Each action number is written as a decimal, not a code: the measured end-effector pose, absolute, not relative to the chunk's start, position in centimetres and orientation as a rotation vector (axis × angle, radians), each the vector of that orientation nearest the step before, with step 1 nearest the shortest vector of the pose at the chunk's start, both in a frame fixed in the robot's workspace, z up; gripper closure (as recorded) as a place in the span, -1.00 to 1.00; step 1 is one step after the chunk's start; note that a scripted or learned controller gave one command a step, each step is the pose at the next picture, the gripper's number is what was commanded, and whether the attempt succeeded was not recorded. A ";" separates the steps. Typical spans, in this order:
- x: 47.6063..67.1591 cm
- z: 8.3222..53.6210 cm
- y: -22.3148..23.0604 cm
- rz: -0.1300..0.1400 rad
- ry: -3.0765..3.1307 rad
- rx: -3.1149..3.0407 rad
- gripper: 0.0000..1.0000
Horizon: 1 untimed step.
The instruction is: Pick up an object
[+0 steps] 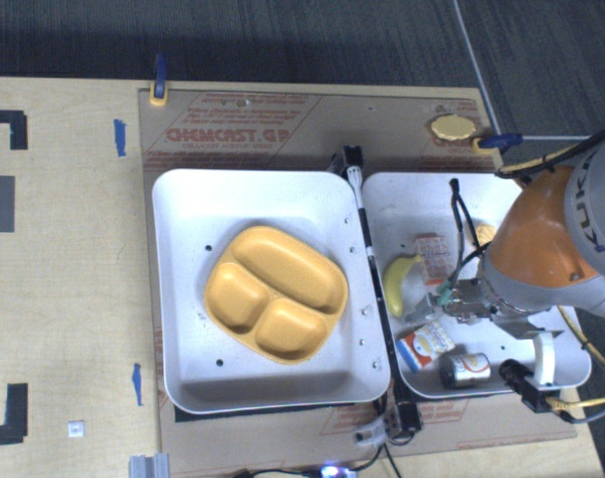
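Can (466, 368) sits nearest the camera, lying on its side by the front rim of the right bin (382, 192), with a small red-and-white carton (423, 343) just beside it on the tray side. Neither is touched. Up from the can comes the gripper (450, 302), low over the clutter, its tip buried among cables and wrapping, so whether the claw is open or closed I cannot tell. Nothing visibly sits in it, so no grasp to call yet.

Past the carton, a banana (395, 283) stands against the bin's wall, just beside the gripper's tip, with a clear packet (432, 255) behind it. Any of these would satisfy the task; the banana and the packet look like the closest candidates.

To do this step well, I'd say the claw wants to straddle one item cleanly and not bridge two, since everything here is packed tight. A slow lift would show quickly whether anything came along.

Across the wall, well apart from the can, the left bin (173, 267) carries a yellow three-part tray (275, 293). Farthest back, a tan disc (453, 126) rests on the board beyond the right bin.
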<state>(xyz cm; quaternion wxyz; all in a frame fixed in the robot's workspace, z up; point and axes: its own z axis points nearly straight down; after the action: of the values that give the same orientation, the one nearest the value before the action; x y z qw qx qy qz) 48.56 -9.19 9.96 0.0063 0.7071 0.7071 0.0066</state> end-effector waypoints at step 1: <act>48.0 8.6 -9.3 0.004 2.221 2.220 -1.00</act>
<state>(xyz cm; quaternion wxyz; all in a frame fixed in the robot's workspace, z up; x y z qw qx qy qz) 48.04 -9.26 8.59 0.0008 0.7068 0.7074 0.0013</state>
